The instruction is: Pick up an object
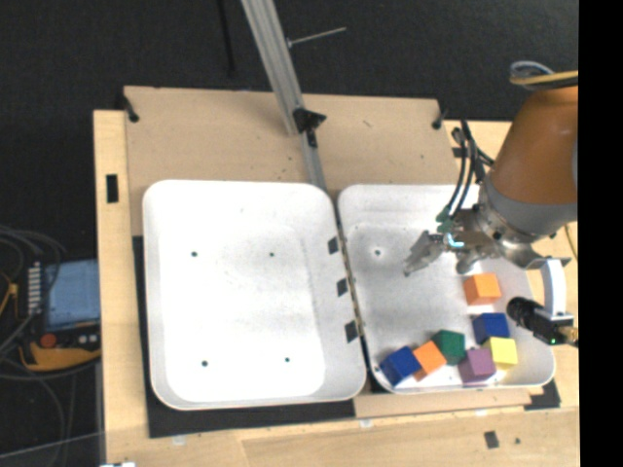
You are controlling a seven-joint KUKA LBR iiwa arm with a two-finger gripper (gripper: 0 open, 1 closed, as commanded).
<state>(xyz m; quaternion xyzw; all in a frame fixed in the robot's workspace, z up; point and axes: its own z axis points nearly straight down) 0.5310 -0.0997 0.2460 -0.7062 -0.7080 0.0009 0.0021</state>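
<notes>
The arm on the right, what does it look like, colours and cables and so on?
The arm is bulky and rounded, orange above a grey wrist section. Dark cables run down its left side. Its claw is small, grey metal, with a green-blue spot near its base.

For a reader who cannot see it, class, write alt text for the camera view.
A grey and orange robot arm reaches from the right over the right bin, its gripper above bare floor. Seven small blocks lie toward that bin's near right corner: two orange, two blue, one green, one purple, one yellow. The left bin sits beside it.
</notes>
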